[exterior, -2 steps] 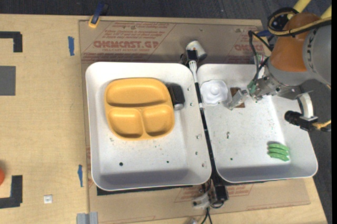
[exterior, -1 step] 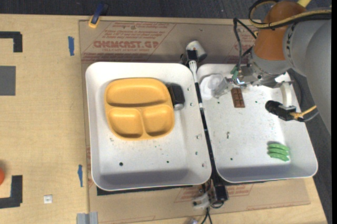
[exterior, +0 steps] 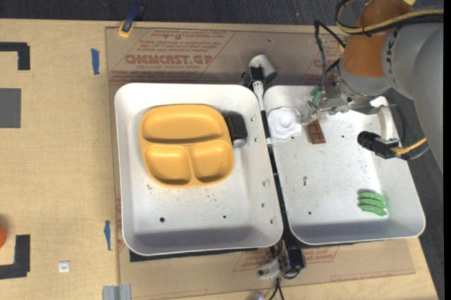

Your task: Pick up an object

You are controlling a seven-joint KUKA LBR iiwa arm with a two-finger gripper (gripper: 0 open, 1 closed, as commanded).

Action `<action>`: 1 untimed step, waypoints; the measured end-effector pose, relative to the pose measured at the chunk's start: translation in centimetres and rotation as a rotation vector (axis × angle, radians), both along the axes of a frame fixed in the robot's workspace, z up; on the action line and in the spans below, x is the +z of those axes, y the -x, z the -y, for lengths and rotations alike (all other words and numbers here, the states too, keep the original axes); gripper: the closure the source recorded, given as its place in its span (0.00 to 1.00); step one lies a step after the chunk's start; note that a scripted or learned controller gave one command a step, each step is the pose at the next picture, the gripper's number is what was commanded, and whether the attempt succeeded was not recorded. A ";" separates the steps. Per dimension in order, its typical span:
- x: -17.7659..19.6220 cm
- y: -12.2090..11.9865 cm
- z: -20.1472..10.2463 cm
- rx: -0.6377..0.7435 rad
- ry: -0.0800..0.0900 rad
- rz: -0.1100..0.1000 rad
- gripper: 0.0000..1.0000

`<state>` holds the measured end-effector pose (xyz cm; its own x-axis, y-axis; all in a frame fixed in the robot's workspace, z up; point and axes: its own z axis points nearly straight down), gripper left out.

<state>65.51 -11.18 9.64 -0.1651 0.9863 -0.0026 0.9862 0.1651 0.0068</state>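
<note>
Brown block (exterior: 316, 134) lying in the right bin (exterior: 352, 225), just below the gripper (exterior: 317, 107).

Sitting near the bin's upper left corner, the small block is running its long axis up and down the view, its lower end leaning slightly to the right. The arm (exterior: 394, 52) is reaching in from the right, its gripper hanging over the bin's upper edge; whether it is spread or pressed together cannot be told, and nothing is showing the block pinched. A white object (exterior: 283, 122) is resting just left of the block, against the bin's left wall. A green piece (exterior: 372, 203) is lying well apart, near the lower right corner. In the left bin (exterior: 134, 221), a yellow tray (exterior: 187, 144) is sitting with a black item (exterior: 236, 128) touching its right edge.
</note>
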 end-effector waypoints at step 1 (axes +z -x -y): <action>5.9 -0.5 -0.5 -0.396 -0.003 -0.006 1.00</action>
